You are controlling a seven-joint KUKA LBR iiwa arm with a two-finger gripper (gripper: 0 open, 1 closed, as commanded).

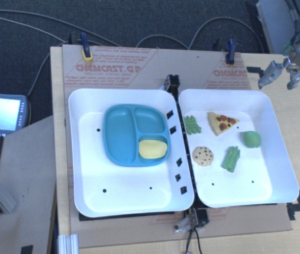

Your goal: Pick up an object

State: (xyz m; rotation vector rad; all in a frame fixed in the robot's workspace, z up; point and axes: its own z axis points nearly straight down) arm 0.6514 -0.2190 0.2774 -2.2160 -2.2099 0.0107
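Note:
My gripper (281,78) hangs at the far right, above the bench just beyond the right bin's (256,192) back right corner; its two fingers stand open with nothing between them. In the right bin lie a pizza slice (221,123), a green ball (252,139), a chocolate-chip cookie (203,156), a green vegetable piece (231,159) and a small green leafy piece (192,125). The left bin (123,194) holds a blue divided plate (134,135) with a yellow object (152,149) in its lower right compartment.
Two blue clamps (86,47) hold the cardboard-covered board at the back. A black divider with clips (177,142) runs between the bins. A pendant with a screen (2,111) rests off the bench to the left.

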